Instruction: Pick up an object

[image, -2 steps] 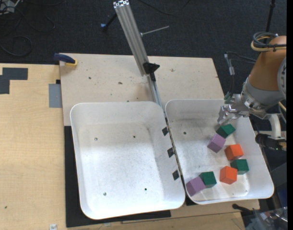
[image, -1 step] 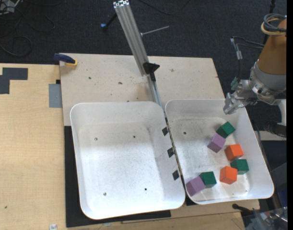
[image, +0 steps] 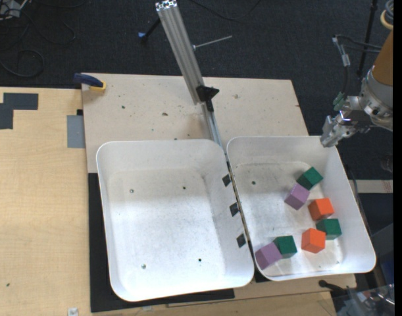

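Observation:
Several small cubes lie in the right bin (image: 266, 151). A green cube (image: 311, 176) sits furthest back, with a purple cube (image: 297, 196) touching its front left. Below them are an orange cube (image: 320, 209), a green cube (image: 331, 228) and another orange cube (image: 313, 240). Near the front rim a green cube (image: 286, 245) touches a purple cube (image: 268, 254). My gripper (image: 330, 134) hangs above the bin's back right corner, up and right of the rear green cube and apart from all the cubes. Nothing shows beneath it.
The left bin (image: 161, 229) adjoins the right one along a divider with black clips (image: 233, 209). A slanted aluminium post (image: 182, 51) rises behind the bins. A blue clamp (image: 89, 81) lies at the board's back left corner. Cables run along the arm at the right (image: 349, 54).

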Robot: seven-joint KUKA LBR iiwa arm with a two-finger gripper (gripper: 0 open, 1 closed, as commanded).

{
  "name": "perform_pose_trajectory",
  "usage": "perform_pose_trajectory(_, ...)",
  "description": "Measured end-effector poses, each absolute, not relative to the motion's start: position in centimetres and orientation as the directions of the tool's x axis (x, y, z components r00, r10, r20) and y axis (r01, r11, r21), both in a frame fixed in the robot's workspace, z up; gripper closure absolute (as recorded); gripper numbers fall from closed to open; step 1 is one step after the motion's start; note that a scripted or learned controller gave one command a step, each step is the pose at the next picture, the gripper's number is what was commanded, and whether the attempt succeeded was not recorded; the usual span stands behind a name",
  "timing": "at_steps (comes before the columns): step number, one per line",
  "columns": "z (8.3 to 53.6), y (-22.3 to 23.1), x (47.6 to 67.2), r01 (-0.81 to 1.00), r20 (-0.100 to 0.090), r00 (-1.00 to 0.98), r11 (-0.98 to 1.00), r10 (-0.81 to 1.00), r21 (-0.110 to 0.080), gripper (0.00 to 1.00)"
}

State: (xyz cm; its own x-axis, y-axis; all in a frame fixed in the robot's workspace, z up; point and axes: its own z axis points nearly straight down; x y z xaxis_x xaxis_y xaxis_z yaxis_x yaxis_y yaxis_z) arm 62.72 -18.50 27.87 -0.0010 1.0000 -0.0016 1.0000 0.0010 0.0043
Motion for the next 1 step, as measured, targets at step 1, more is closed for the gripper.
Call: perform_pose_trajectory(1,29.84,-18.5,62.79,1.0,0.0,-0.006,0.006,1.0,0.001,1.0)
